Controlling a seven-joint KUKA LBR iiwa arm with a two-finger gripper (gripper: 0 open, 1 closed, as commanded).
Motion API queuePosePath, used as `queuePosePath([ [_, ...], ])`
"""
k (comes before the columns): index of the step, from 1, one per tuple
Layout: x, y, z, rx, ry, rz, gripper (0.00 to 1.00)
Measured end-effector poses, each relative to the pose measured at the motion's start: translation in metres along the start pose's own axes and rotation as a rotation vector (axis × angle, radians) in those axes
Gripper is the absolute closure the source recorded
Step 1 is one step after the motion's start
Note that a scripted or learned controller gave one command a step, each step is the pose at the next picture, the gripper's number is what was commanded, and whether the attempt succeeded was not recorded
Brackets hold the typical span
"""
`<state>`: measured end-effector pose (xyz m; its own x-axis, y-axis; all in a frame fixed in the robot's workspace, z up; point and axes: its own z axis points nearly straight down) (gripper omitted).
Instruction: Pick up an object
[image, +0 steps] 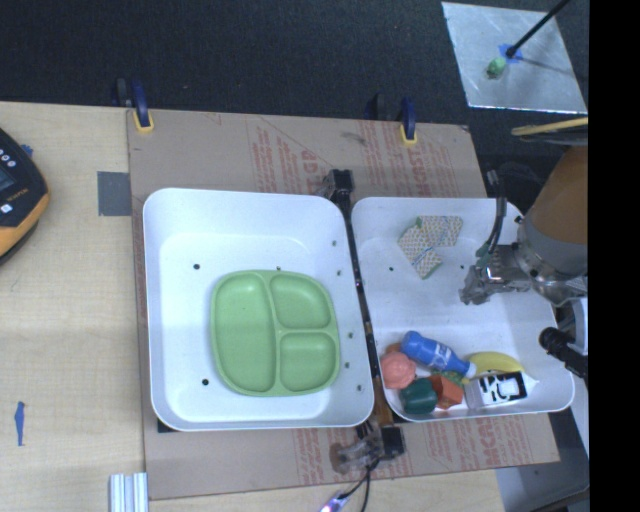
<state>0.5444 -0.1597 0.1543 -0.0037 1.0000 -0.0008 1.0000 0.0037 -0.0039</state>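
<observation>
Nothing held yet: the gripper (478, 288) hovers over bare floor in the right bin (380, 240).
Whether it is open or closed I cannot tell. The toys lie heaped in the near corner — blue bottle (436, 354), red ball (398, 371), green block (419, 397), banana (497, 362) — touching, so a descent there could pinch two, or nudge one away and close on air.
</observation>
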Motion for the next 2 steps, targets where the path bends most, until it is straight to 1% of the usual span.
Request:
queuePosePath([
  [1,-0.053,-0.016,0.063,0.0,0.0,0.0,1.0],
  [2,-0.024,0.007,0.059,-0.002,0.0,-0.002,1.0],
])
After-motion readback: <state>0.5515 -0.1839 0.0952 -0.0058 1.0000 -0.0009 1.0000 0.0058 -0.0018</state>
